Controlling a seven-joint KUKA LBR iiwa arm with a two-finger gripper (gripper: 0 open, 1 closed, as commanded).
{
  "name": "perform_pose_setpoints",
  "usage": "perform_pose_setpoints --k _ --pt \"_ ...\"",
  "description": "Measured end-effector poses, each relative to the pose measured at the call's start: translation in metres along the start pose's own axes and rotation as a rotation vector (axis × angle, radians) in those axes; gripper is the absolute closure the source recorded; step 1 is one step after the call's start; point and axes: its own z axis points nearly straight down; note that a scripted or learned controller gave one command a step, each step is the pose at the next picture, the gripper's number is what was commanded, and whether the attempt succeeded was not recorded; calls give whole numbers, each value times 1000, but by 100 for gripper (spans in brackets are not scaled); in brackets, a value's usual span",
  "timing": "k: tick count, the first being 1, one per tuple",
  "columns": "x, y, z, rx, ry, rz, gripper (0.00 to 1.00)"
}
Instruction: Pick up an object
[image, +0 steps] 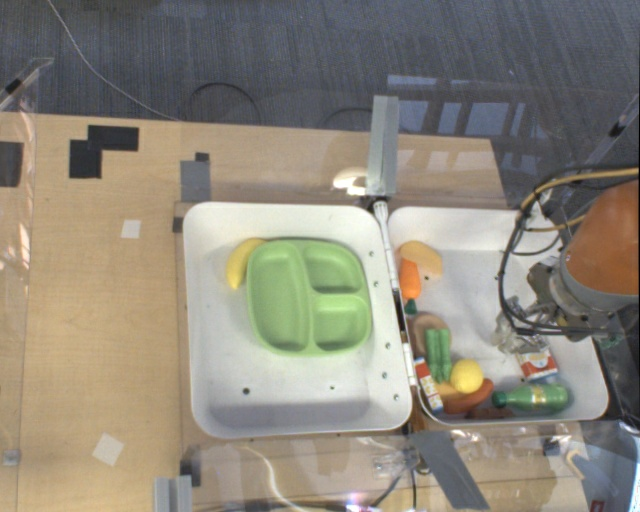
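Bench (90, 330) of pale wood, grey carpet (250, 50) behind

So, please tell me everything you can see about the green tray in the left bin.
The green tray looks like plastic, light green, with rounded corners and three compartments: one long at the view's left, two smaller at the right. It lies flat, facing up, in the left bin. A yellow banana is tucked against its upper left corner.

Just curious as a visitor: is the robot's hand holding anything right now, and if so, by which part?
Cannot be told. The hand hangs over the right bin, above a small red-and-white carton.
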Motion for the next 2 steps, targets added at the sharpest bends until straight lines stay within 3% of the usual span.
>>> perform_pose_setpoints --k 1,2 --pt "-44 -44 -47 -18 16 -323 100" --pt "-44 -43 -46 -19 17 -323 0"
